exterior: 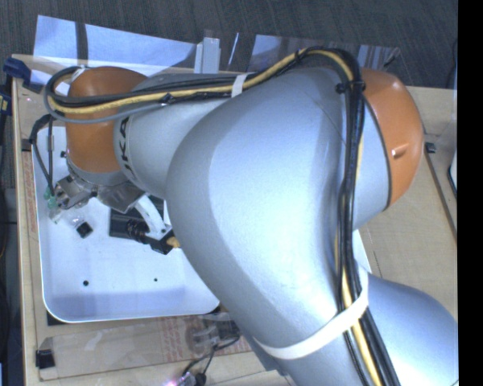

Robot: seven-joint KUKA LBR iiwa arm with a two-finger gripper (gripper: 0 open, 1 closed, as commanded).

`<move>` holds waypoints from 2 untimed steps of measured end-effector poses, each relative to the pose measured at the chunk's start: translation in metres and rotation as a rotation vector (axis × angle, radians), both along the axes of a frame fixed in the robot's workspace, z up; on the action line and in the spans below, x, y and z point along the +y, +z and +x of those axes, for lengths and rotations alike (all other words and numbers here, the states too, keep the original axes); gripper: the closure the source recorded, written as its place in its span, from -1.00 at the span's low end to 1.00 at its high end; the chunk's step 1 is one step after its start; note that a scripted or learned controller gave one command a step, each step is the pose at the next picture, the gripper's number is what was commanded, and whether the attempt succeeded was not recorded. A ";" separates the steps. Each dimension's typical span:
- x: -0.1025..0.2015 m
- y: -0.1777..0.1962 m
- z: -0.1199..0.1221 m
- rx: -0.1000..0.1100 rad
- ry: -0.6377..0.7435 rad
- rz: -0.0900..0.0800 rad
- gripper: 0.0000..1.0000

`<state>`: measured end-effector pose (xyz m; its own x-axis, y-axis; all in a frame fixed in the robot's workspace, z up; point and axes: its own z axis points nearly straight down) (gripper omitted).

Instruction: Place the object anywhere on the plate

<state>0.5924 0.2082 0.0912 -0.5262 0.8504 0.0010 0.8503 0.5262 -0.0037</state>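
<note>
The grey arm with its orange band [97,127] reaches across from the right and covers most of the bench. Its gripper [62,199] hangs low over the far left part of the left white bin [121,300], close to the bin's left wall. Something small and greenish [53,205] shows at the gripper's tip; I cannot tell whether it is held. A small black object [84,229] lies on the bin floor just below and to the right of the gripper, apart from it.
The arm's bulk hides the right bin and the left bin's right half. Two tiny dark dots [86,282] mark the bin floor near the front. Bare bin floor lies in front of the gripper. The wooden bench edge [105,348] runs along the front.
</note>
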 end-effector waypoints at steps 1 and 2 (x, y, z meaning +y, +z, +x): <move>-0.026 0.118 0.039 -0.004 0.372 0.001 1.00; -0.009 0.000 -0.032 0.001 0.296 0.001 1.00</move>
